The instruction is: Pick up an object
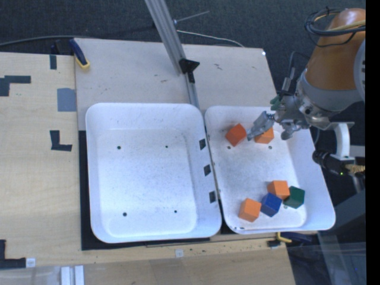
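The right bin (313,177) holds several small cubes. An orange cube (236,134) lies at its far left. A second orange cube (265,138) sits just right of it, partly covered by my gripper (272,129). The gripper hangs over this cube with its two fingers spread, one on each side of it, so it is open. Near the bin's front are an orange cube (278,189), a blue cube (271,205), a green cube (294,196) and another orange cube (250,209), packed close together.
The left bin (142,171) lies beside the right one, their rims meeting at the middle. A slanted metal rail (169,34) runs from the top down to the bins' far edge. The arm's orange band (335,58) is at the upper right.
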`<state>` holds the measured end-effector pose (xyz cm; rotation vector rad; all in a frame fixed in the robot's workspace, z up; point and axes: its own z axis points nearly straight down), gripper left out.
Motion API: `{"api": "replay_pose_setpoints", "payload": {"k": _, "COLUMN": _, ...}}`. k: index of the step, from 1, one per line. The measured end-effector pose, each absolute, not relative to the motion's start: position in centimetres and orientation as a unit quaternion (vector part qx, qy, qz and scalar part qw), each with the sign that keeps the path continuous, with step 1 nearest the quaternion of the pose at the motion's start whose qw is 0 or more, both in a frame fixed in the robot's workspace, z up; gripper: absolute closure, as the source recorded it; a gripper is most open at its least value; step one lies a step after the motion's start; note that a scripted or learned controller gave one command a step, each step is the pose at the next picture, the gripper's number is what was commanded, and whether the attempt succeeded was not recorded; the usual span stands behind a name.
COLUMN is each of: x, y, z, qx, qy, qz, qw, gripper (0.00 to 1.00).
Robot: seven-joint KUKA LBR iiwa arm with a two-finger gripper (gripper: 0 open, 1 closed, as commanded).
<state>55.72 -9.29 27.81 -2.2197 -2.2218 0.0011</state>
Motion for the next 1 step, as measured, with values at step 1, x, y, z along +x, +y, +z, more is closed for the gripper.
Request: {"api": "replay_pose_setpoints", "payload": {"k": 1, "x": 58.43, "y": -9.44, "z": 8.75, "qx": -0.707, "qy": -0.708, "qz": 0.0023, "qw": 0.002, "gripper": 0.00}}
